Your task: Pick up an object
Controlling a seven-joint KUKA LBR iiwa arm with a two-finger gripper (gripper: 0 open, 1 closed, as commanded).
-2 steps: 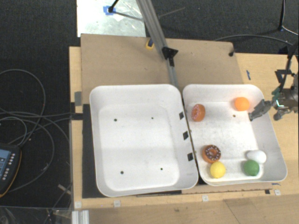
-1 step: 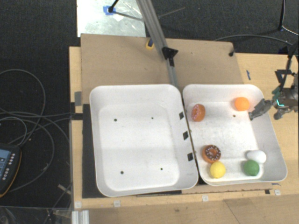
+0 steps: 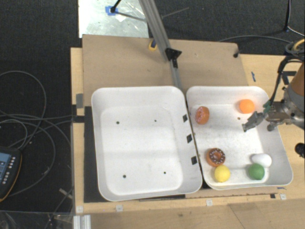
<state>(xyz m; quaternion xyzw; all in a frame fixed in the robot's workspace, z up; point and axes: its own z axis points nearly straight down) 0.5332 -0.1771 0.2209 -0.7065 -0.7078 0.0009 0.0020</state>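
The right bin [image 3: 281, 151] holds several small toy foods. An orange ball [image 3: 246, 106] lies at its far right, and an orange-pink doughnut [image 3: 202, 114] near its far left. A chocolate doughnut [image 3: 216, 156], a yellow ball [image 3: 222, 173], a green ball [image 3: 256, 171] and a white egg-like piece [image 3: 261, 160] sit along the near side. My gripper [image 3: 259, 126] hangs over the right side of this bin, just below the orange ball. It is open, with nothing between its fingers.
The left bin [image 3: 102, 142] sits beside the right one; black clips mark the seam between them. A grey pole [image 3: 157, 23] slants across the far side of the bench. Cables and a handheld pendant [image 3: 7, 168] lie on the floor at left.
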